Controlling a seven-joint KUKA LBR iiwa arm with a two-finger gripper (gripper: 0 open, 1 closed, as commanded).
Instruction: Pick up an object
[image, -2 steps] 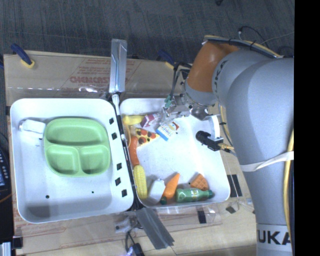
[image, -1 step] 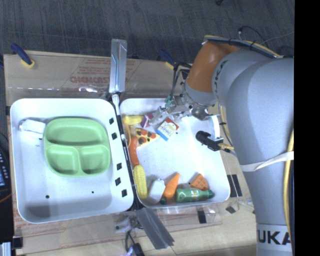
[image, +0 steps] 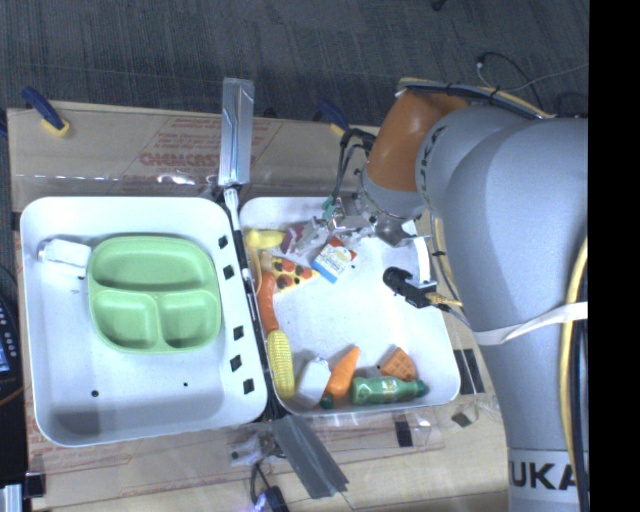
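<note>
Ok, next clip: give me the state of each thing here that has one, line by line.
Gripper: down in the right bin's far end, over the small packets; grip unclear.
Green tray: flat, upright, in the left bin.
Green bottle: on its side by the right bin's near wall.
Carrot: lying tilted, tip against the bottle.
Corn: lying along the divider.
Right bin: middle bare.

I see the tray (image: 155, 292) lying in the left bin (image: 60, 400). In the right bin (image: 440, 350), the corn (image: 280, 362), carrot (image: 342, 370) and bottle (image: 385, 390) lie along the lower edge, with the gripper (image: 335, 225) at upper centre.
</note>
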